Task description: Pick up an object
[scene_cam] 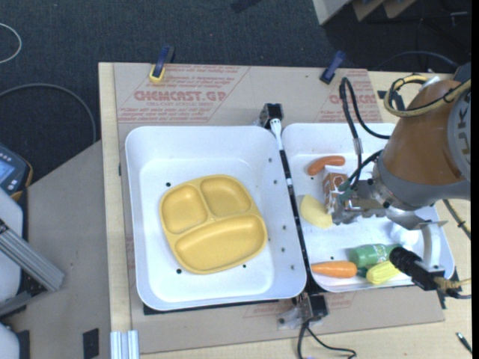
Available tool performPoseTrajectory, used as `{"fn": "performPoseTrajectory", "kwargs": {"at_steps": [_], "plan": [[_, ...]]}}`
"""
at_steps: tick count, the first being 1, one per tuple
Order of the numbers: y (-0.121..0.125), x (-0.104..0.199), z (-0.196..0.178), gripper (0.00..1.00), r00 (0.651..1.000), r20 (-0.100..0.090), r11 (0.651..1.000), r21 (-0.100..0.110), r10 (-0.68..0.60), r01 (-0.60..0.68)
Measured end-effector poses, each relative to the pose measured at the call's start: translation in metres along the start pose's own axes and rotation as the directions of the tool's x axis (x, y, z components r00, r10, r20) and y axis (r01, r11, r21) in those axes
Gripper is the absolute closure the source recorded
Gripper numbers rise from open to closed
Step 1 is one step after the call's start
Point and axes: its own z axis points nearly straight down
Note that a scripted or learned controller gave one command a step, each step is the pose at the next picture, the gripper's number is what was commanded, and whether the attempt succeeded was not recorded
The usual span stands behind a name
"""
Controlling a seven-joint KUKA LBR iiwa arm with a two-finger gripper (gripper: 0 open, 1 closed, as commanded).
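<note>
Fingers [340, 208] low in right bin [441, 234], spread unclear, yellow piece [315, 211] beside, sausage [326, 164] behind, carrot [334, 269] in front

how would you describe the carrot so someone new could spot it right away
Look in the right-hand white bin, along its near edge. The carrot lies there flat, just left of a green item and a yellow one. It is the sole orange, tapered piece there; the sausage lies at the far end.

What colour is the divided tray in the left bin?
Yellow: the divided tray shows clearly in the camera view.
</note>
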Motion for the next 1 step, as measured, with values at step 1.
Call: {"fn": "performPoseTrajectory", "kwargs": {"at_steps": [1], "plan": [[-0.0054, -0.0529, 0.0812, 1.0, 1.0, 0.001, 1.0, 0.018, 0.013, -0.013]]}}
